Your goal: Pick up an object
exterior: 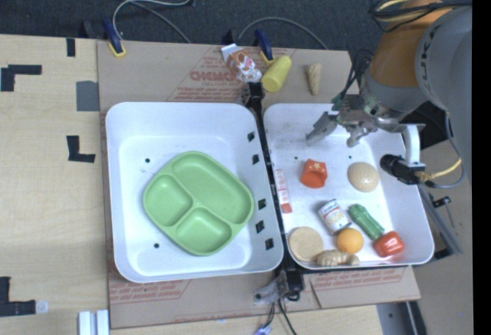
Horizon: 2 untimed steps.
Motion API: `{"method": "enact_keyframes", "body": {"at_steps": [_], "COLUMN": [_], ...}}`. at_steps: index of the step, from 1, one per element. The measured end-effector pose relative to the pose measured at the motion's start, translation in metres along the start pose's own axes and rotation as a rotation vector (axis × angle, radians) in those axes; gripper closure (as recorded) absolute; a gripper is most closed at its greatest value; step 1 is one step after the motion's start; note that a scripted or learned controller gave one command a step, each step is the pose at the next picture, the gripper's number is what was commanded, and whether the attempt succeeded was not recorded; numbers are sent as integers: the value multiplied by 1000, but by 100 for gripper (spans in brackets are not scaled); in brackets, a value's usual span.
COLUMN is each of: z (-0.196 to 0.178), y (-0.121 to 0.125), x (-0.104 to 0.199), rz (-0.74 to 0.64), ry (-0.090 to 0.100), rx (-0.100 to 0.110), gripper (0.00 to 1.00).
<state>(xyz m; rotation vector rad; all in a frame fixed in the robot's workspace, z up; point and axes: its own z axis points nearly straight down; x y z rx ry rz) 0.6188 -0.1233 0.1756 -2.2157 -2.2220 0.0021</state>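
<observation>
My gripper point(335, 133) hangs over the back part of the right bin point(295, 120), its two fingers spread apart and nothing between them. Just in front of it lies a red toy pepper point(313, 172). A beige egg-shaped piece point(363, 177) sits to the right of that. Nearer the front edge are a small can point(333, 214), a green vegetable point(366, 220), an orange point(349, 240), a red piece point(389, 244), a tan round cookie point(305, 242) and a peanut-like piece point(335, 257).
The left bin point(126, 134) holds a green divided plate point(199, 202). Behind the bins on the cardboard lie a yellow bottle point(275, 73), a small wrapped packet point(242, 62) and a cone-shaped piece point(314, 77). Cables run across the dark floor at the back.
</observation>
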Motion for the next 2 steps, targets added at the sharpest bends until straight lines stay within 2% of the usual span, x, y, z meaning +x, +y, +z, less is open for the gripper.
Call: {"method": "enact_keyframes", "body": {"at_steps": [1, 2], "z": [89, 80], "y": [-22, -22], "x": [10, 9], "rz": [1, 1], "ry": [-2, -5], "rx": [-5, -7], "gripper": [0, 100]}}
